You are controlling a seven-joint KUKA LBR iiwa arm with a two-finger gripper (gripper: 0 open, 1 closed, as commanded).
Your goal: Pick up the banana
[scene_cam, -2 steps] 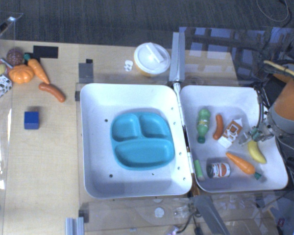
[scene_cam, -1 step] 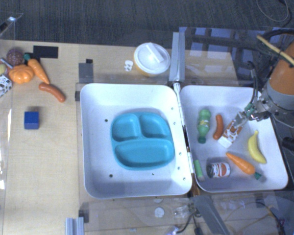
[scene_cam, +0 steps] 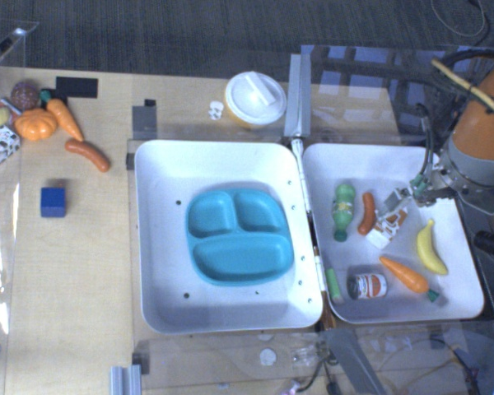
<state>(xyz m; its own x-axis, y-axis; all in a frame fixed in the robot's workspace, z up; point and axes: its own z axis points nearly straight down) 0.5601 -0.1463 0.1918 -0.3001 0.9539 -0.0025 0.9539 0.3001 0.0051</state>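
The yellow banana (scene_cam: 431, 248) lies in the right bin (scene_cam: 469, 307), close to its right wall, with its length running up and down the camera view. My gripper (scene_cam: 392, 217) hangs low over the middle of that bin, just left of the banana's upper end and apart from it. The grey wrist and orange band reach in from the upper right. Nothing can be seen held in the gripper.
The right bin also holds an orange carrot (scene_cam: 407, 275), a small can (scene_cam: 367, 285), a red sausage (scene_cam: 367, 212) and a green bottle (scene_cam: 343, 211). A blue divided tray (scene_cam: 240, 235) sits in the left bin. Toy food and a blue cube (scene_cam: 53, 202) lie on the bench at left.
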